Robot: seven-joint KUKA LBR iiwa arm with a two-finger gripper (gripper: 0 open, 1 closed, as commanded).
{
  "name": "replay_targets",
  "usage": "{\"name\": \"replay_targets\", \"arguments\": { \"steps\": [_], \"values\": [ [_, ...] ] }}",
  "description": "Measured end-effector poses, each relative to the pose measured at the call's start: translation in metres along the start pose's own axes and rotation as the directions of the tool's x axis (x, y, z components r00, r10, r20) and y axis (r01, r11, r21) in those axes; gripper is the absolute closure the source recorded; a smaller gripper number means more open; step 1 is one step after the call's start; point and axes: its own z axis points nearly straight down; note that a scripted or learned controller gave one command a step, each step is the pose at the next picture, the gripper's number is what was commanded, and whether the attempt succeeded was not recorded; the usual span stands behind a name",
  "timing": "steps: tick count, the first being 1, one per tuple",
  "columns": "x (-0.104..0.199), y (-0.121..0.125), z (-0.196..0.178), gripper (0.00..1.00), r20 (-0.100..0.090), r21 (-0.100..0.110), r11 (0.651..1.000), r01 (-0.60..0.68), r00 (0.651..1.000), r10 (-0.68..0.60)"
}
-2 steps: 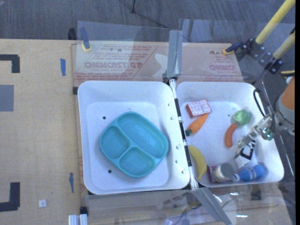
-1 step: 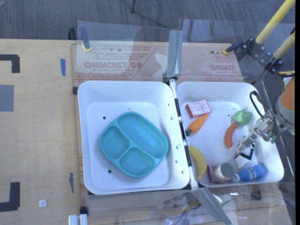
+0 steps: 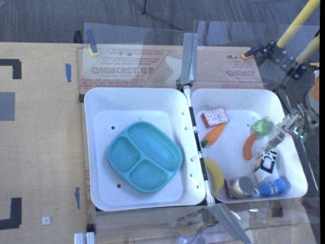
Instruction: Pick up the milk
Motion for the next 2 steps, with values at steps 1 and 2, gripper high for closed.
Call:
{"name": "replay_targets", "arguments": {
  "steps": [1,2],
  "values": [
    [-0.0001,-0.0003,0.0001,0.00,0.000,0.000,1.000,0.000,1.000,0.000],
    [0.0000,-0.0003,0.0001,0.00,0.000,0.000,1.000,0.000,1.000,0.000]
  ]
}}
